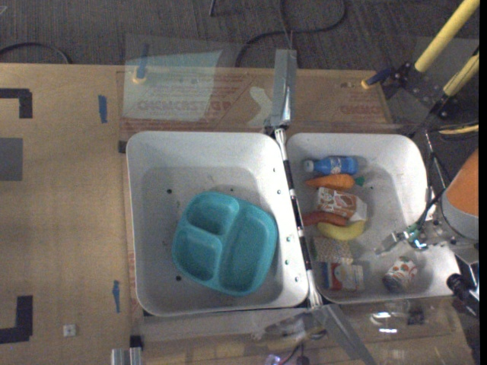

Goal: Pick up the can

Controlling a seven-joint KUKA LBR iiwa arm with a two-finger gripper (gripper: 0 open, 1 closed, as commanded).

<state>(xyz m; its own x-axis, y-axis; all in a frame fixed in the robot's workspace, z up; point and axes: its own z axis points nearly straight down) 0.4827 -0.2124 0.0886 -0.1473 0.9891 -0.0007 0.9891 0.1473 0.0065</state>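
The can (399,274) lies near the front right corner of the right bin (415,154). It is small, with a white and red label and a grey end. My gripper (397,240) hangs over the right side of that bin, just behind the can and apart from it. The arm's orange band (466,191) shows at the right edge. Nothing is visibly held in the gripper.
The right bin also holds a blue bottle (333,165), a carrot (330,181), a small carton (337,202), a banana (341,231) and a flat packet (340,276). In the left bin (152,166) lies a teal divided plate (225,242).
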